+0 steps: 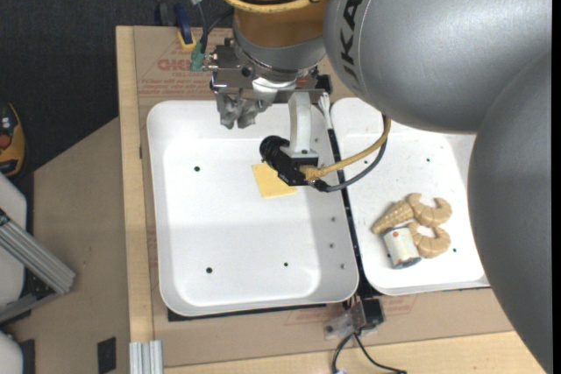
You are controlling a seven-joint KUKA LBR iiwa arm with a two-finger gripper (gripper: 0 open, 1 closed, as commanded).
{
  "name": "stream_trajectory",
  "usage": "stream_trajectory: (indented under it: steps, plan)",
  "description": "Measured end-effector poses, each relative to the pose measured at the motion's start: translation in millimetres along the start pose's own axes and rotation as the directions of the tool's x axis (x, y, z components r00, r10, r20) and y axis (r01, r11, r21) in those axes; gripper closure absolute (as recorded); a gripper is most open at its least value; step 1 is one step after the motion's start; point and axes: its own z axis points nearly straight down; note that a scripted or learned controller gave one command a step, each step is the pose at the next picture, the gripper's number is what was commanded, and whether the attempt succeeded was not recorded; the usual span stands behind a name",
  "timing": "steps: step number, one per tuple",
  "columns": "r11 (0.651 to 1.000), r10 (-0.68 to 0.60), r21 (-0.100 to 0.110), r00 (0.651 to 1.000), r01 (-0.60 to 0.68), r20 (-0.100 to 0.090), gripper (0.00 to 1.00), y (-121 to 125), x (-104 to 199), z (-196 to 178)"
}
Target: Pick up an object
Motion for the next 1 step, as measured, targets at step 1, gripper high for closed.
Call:
stream_trajectory:
  steps: [1]
  plan:
    - [1.0, 0.003, 0.012, 1.0, -0.003, 0.004, 1.0, -51.0, -1.1, 22.3]
